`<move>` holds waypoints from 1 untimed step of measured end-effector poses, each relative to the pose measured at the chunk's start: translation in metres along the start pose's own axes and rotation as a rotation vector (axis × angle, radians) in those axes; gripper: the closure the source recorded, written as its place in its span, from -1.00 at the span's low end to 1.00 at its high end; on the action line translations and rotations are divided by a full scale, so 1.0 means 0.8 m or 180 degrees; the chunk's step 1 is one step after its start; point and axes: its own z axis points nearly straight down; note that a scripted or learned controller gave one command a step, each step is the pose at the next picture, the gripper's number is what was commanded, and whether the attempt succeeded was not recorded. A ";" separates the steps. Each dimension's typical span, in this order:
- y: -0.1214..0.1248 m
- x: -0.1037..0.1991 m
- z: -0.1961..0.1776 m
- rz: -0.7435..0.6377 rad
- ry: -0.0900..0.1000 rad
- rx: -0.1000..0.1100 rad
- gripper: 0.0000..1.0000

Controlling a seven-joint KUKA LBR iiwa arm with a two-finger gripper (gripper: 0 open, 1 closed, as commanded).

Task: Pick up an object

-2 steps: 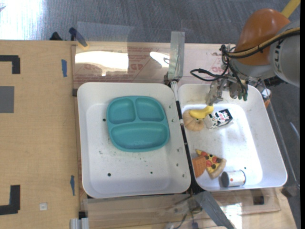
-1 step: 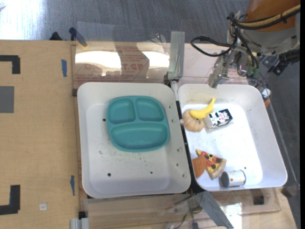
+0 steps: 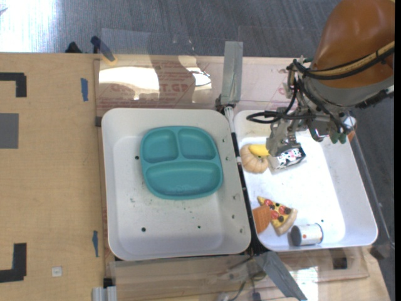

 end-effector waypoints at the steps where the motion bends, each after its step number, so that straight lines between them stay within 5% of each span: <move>1: 0.073 0.092 0.032 -0.0868 0.0000 -0.0002 1.00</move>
